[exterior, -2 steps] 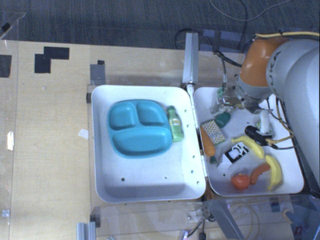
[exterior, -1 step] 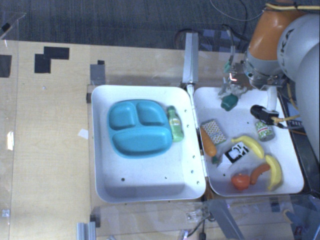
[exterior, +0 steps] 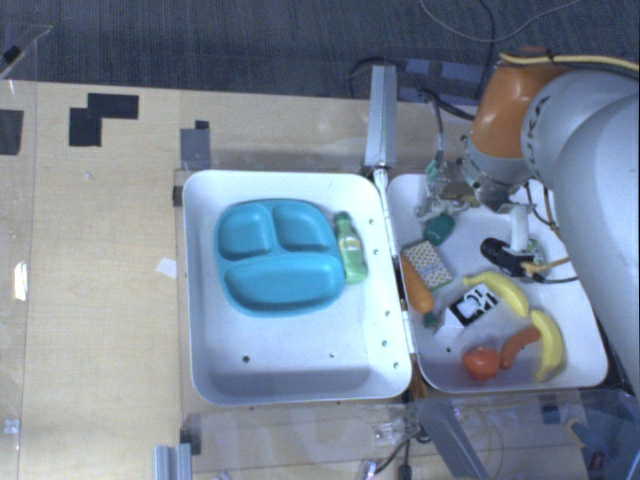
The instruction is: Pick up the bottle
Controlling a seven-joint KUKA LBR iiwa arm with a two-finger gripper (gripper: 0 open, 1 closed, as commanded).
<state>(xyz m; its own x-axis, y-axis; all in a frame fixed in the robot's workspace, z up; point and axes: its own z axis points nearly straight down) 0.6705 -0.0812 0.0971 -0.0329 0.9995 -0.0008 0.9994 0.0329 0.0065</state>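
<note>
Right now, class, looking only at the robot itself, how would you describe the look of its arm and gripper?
The arm is a bulky, rounded pale grey shell with a glossy orange band above the wrist. Below that band sits the gripper, a small cluster of metal and dark parts. Thin black cables loop across the dark floor behind it.

Two bins sit side by side on the bench. In the left bin [exterior: 290,368], a sectioned plate [exterior: 277,256] lies toward the back, and the bottle [exterior: 349,249] lies just beside its right edge, near the wall shared with the right bin [exterior: 590,363]. In the right bin, the gripper [exterior: 447,203] hangs at the back left corner. A carrot [exterior: 418,288] lies along the left wall. Two bananas [exterior: 525,318] lie to the right, with a tomato [exterior: 481,363] at the front.
</note>
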